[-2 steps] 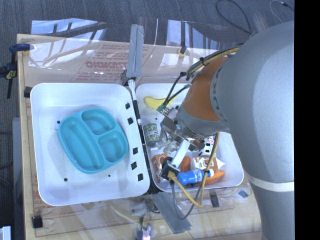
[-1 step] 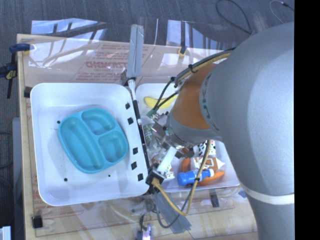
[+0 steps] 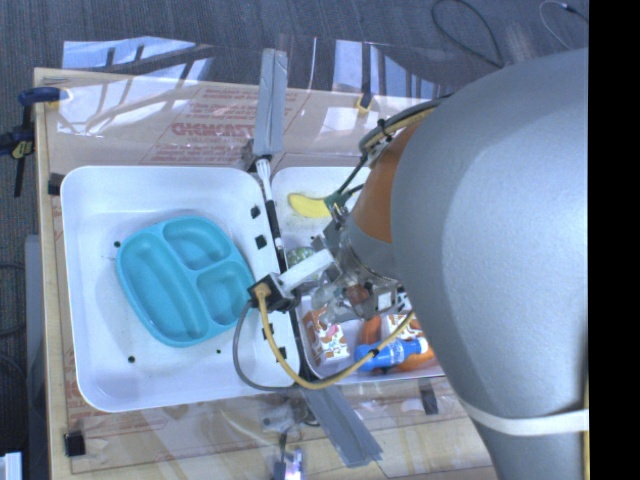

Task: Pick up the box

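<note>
Arm lowered over the right bin, box lying beneath it

Much of the right bin (image 3: 300, 180) is covered by the grey arm (image 3: 500, 258). In the left bin (image 3: 90, 298) a blue divided tray (image 3: 185, 278) is seen. The gripper (image 3: 335, 293) is placed just above the box (image 3: 330, 340), beside a blue bottle (image 3: 395, 356) and a yellow object (image 3: 310, 206); the state of the jaws cannot be told.

Red mirrored lettering on the cardboard sheet (image 3: 215, 128) along the bench's far edge is illegible; print on the box (image 3: 330, 340) is likewise unreadable.
</note>
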`<move>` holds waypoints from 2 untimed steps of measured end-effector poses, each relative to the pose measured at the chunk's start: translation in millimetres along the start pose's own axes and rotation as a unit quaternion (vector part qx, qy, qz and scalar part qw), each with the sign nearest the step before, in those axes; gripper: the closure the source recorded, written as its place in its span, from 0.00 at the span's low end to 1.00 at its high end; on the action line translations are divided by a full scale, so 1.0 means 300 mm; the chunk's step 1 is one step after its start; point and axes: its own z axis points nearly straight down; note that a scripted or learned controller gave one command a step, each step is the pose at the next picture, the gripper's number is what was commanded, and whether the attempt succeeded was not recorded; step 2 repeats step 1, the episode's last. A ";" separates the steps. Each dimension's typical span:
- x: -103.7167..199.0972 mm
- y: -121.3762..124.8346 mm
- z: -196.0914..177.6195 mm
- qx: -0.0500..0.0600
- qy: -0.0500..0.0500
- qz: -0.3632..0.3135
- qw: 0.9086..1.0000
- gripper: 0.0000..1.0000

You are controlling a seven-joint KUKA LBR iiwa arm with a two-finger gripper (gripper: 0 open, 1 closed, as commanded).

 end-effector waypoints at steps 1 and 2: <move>-0.011 0.040 -0.483 0.000 0.002 -0.015 1.000 1.00; -0.011 0.040 -0.483 0.000 0.002 -0.015 1.000 1.00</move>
